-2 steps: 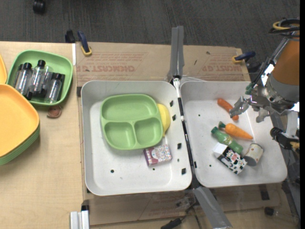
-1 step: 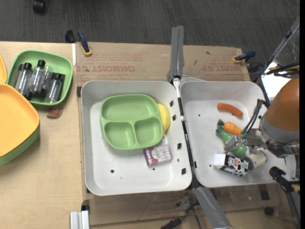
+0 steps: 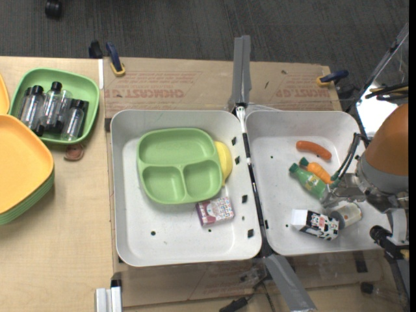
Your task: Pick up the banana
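Peeking from under the green tray [image 3: 179, 171], banana [image 3: 225, 159] looks light, smooth, bruisable, graspable only at exposed edge; jaws' state indiscernible.

The banana [image 3: 225, 160] lies wedged between the green divided tray [image 3: 179, 166] and the right wall of the left bin [image 3: 123, 194], with the tray overlapping its left side, so only its right edge and ends lie exposed. A small pink packet [image 3: 215, 210] sits just below the tray, while the bin floor in front of and left of the tray lies bare. In the right bin [image 3: 273, 236], the arm's pincer [image 3: 344, 197] crowds a green bottle [image 3: 309, 181], an orange sausage [image 3: 314, 149] and a black-and-white carton [image 3: 318, 223].
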`<state>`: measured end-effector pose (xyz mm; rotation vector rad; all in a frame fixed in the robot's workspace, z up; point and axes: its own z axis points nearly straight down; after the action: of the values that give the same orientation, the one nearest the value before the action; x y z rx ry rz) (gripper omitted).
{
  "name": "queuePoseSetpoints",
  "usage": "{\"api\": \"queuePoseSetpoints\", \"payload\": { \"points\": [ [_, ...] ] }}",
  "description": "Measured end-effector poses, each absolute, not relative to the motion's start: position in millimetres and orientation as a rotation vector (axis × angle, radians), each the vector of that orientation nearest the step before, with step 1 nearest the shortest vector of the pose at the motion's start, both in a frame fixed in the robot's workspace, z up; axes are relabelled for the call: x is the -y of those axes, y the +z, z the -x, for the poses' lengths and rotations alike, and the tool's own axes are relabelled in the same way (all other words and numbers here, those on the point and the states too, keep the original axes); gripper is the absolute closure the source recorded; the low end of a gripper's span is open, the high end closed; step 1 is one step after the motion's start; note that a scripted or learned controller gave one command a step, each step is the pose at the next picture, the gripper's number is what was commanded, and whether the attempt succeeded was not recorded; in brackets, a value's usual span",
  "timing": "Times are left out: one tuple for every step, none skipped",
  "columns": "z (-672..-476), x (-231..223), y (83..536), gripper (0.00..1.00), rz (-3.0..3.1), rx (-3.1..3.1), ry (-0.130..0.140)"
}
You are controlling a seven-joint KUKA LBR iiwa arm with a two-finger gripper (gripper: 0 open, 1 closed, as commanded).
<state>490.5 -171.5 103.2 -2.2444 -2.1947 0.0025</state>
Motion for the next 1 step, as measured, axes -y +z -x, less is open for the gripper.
{"api": "queuePoseSetpoints", "payload": {
  "points": [
    [-540.2,152.1,97.9,1.0,2.806,1.409,0.007]
  ]
}}
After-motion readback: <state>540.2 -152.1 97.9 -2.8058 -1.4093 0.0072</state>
